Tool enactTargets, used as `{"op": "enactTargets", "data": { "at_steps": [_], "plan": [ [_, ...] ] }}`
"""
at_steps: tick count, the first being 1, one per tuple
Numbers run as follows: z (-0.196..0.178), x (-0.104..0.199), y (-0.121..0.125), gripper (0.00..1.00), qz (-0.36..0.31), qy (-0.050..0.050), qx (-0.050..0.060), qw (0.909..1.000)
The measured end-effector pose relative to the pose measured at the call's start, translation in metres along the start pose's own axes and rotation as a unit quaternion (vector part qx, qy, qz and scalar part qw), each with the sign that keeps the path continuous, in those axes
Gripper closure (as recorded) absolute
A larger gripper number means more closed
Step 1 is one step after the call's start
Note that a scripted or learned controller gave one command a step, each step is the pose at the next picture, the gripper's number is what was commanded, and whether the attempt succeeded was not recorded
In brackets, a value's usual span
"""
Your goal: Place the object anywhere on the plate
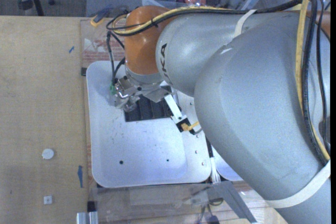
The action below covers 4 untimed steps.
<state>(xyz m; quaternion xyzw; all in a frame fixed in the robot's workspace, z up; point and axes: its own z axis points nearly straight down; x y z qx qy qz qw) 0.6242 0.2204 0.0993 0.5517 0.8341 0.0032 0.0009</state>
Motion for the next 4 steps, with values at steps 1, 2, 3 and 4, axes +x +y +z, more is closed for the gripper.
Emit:
{"op": "enactTargets", "data": {
  "at_steps": [1, 2, 3, 4],
  "plan": [
    [0.001, -0.020, 0.011, 1.00, -0.390, -0.003, -0.003, 0.9207],
    [0.000, 0.014, -0.039, 1.00, -0.557, -0.011, -0.006, 0.8307],
    [0.006, 0.020, -0.042, 0.00, -0.559, -0.006, -0.004, 0.8291],
    [0.007, 0.016, -0.013, 0.00, -0.426, 0.001, -0.003, 0.9045]
  ]
}}
